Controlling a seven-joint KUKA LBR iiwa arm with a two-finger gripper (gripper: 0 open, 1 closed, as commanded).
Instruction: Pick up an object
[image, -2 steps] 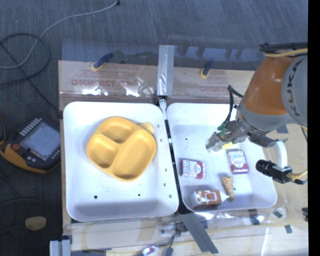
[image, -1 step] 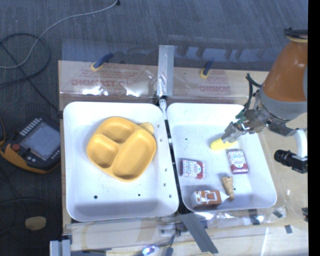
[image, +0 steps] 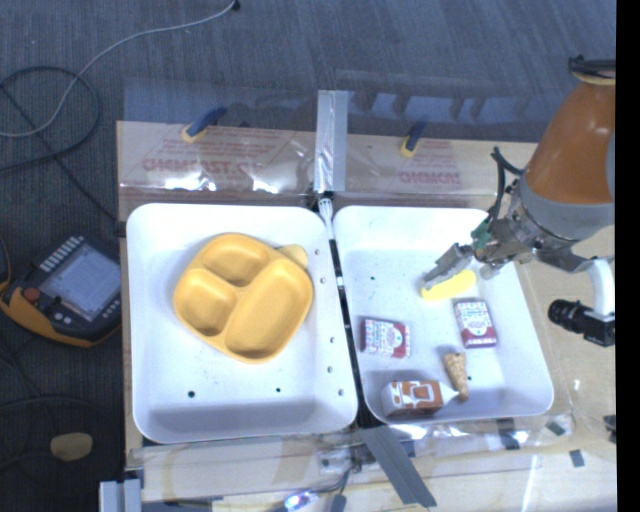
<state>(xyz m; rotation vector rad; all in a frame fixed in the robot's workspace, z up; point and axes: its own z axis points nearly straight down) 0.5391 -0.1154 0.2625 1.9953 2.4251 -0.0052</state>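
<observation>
Nearest the lens, a small brown carton (image: 415, 397) lies at the front of the right bin (image: 530, 400), with a tan cork-like piece (image: 456, 370) just beside it. Farther back sit two red-and-white packets — one (image: 384, 337) near the divider, the other (image: 475, 323) toward the right wall. Behind them a yellow block (image: 449, 286) lies on the bin floor, and the fingers (image: 447, 266) hang right over it (whether they are spread or closed, or touch the block, I cannot tell). Across the divider, the left bin (image: 160, 400) holds a yellow three-part tray (image: 243, 296).
</observation>
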